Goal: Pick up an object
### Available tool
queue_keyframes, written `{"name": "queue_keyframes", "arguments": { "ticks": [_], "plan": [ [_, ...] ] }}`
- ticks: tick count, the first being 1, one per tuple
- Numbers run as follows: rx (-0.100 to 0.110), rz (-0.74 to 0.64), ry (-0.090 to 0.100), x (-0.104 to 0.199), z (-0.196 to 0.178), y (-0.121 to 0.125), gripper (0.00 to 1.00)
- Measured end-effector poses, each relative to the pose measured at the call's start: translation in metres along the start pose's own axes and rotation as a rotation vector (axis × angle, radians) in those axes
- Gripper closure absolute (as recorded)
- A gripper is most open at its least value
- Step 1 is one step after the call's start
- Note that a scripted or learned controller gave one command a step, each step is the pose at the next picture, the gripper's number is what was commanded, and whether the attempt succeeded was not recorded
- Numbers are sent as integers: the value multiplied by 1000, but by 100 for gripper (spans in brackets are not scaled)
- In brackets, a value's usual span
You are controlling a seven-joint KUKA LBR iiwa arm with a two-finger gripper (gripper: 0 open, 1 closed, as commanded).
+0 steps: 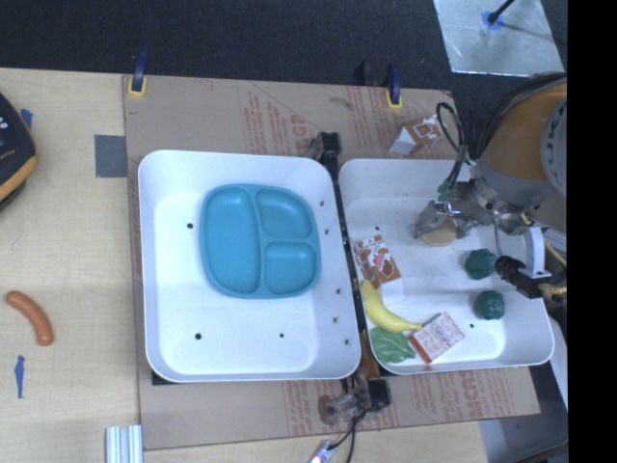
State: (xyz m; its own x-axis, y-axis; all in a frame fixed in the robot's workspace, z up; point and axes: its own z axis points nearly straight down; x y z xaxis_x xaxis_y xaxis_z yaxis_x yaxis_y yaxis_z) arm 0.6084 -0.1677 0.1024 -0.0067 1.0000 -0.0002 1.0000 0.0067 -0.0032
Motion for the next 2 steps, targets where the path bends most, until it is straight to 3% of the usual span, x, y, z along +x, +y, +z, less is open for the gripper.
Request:
{"name": "queue_keyframes", "arguments": {
  "ticks": [1,2],
  "plan": [
    [-1,1,0,88,-90,-28,100],
    [0,2,-1,126,-89,4,100]
  ]
}}
